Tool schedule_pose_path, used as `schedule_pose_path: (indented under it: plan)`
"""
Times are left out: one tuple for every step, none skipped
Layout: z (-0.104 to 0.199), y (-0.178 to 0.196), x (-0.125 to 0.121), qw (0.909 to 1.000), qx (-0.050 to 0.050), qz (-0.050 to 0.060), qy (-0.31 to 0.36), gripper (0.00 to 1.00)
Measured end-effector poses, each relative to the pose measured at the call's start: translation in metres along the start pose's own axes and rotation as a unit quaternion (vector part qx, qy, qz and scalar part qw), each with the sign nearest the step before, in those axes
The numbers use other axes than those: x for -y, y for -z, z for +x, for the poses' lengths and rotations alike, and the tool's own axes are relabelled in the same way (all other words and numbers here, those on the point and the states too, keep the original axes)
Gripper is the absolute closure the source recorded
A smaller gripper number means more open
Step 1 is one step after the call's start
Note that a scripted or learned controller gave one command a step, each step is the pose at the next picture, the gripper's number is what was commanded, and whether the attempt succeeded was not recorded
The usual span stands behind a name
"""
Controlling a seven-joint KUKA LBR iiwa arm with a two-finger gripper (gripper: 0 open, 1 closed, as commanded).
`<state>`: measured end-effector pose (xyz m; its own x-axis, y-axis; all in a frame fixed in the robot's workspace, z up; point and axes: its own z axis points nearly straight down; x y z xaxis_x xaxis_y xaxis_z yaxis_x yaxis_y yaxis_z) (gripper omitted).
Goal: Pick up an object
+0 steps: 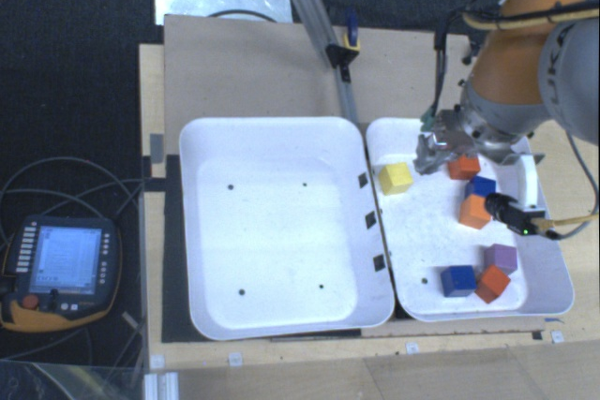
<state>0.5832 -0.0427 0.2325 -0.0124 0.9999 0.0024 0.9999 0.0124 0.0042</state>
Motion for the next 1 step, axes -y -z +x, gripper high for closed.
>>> schedule_pose_path:
  plan:
    - [0.0476, -0.0091, -0.0212, 1.0000, 0.000, 0.001, -0.001, 1.00]
